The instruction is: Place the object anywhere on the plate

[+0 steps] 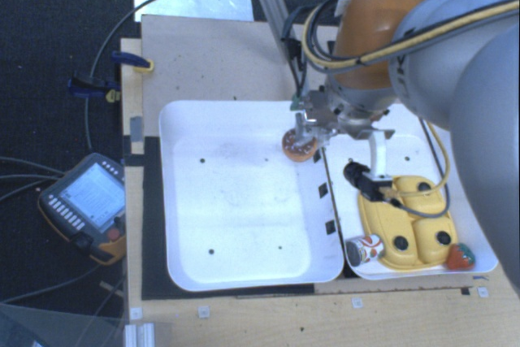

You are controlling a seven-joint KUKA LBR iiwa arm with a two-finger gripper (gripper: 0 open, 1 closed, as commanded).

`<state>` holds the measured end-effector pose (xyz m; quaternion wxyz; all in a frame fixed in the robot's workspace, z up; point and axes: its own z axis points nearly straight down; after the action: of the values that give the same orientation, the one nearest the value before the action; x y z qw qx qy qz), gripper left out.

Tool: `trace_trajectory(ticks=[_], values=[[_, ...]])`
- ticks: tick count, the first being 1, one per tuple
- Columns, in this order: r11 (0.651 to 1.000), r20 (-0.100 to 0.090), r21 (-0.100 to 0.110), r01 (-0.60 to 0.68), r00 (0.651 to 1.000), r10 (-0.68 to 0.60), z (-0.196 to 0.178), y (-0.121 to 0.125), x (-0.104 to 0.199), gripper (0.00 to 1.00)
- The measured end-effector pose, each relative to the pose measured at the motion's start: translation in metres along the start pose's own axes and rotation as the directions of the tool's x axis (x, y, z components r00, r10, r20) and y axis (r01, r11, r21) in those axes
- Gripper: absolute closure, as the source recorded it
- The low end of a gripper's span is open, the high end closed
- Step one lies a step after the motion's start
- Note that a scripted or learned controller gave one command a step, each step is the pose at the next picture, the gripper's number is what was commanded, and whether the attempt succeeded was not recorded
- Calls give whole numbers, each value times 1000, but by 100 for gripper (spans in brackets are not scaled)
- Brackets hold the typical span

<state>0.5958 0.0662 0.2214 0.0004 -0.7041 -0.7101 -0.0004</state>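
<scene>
Hovering at the 1 o'clock corner of the left bin (244,272), the gripper (305,132) sits right over a small brown ring-shaped object (299,146). You cannot tell whether the fingers are open or clamped on it. You look to be at the pick-up step. Next, confirm the grasp, lift clear of the bin wall, and carry toward 4 o'clock, where a yellow moulded tray (406,236) lies, perhaps the plate.
</scene>
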Motion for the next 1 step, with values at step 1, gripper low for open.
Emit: trace_trajectory(ticks=[1], values=[[1000, -2, -1, 3, 1000, -3, -10, -11, 58, 100]])
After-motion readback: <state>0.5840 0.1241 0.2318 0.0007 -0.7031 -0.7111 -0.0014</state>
